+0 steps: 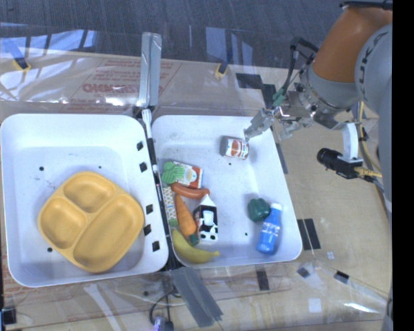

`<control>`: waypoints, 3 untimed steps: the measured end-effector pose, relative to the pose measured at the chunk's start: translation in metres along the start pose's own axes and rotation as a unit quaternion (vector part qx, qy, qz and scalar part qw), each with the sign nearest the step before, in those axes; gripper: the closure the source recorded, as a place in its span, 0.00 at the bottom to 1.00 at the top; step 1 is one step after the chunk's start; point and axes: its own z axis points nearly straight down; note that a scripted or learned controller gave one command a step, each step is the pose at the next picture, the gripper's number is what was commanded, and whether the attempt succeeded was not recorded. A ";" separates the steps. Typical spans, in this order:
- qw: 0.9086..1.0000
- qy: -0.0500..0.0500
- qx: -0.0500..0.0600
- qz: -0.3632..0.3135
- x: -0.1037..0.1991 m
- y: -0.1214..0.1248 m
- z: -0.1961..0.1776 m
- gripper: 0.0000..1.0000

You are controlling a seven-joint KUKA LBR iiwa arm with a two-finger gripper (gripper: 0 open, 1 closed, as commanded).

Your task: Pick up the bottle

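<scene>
The blue bottle (pixel 269 230) with a white cap lies in the front right corner of the right bin (pixel 229 254), its cap pointing away from the front wall. A dark green object (pixel 258 209) touches its cap end. My gripper (pixel 265 131) hangs over the bin's back right corner, well behind the bottle, beside a small can (pixel 235 147). The gripper is open, with nothing between its fingers.
Along the right bin's left side lie a green and orange carton (pixel 183 174), a sausage (pixel 190 191), a carrot (pixel 184 215), a black-and-white carton (pixel 207 223) and a banana (pixel 192 251). The left bin (pixel 21 143) holds a yellow divided plate (pixel 90 220).
</scene>
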 end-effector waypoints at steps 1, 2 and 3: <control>0.997 0.000 -0.001 -0.083 -0.006 -0.054 0.114 0.00; 0.996 0.001 0.000 -0.091 -0.011 -0.116 0.170 0.00; 0.999 0.001 0.000 -0.035 -0.011 -0.130 0.170 0.00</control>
